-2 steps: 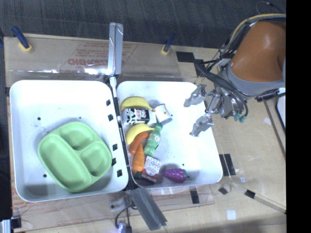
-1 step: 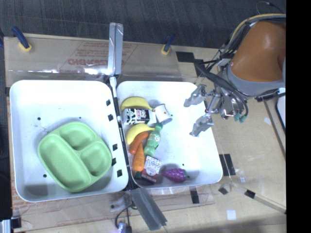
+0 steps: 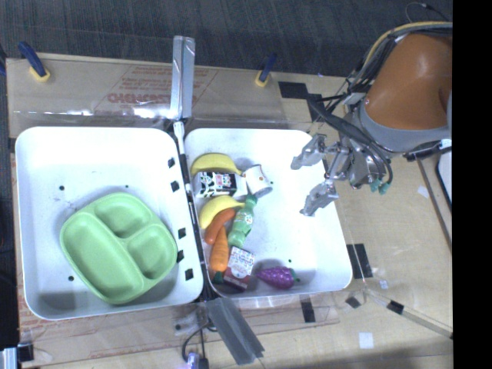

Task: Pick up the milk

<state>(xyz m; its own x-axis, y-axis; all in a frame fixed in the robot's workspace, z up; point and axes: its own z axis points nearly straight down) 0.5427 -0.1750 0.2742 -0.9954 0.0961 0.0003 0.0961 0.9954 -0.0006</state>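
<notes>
The milk (image 3: pixel 217 183) is a small carton with a black-and-white cow print, lying on its side in the right bin (image 3: pixel 323 260) near the divider, its white top end (image 3: pixel 257 180) pointing right. My gripper (image 3: pixel 314 180) hangs over the right part of that bin, to the right of the carton and apart from it. Its two fingers (image 3: pixel 318 200) stand spread open with nothing between them.
Packed around the milk are two bananas (image 3: pixel 215 162), a green bottle (image 3: pixel 242 223), a carrot (image 3: pixel 220 250), a small labelled packet (image 3: pixel 241 264) and purple grapes (image 3: pixel 277 276). A green divided plate (image 3: pixel 119 244) lies in the left bin (image 3: pixel 46 160). A metal divider bar (image 3: pixel 183 75) stands between the bins.
</notes>
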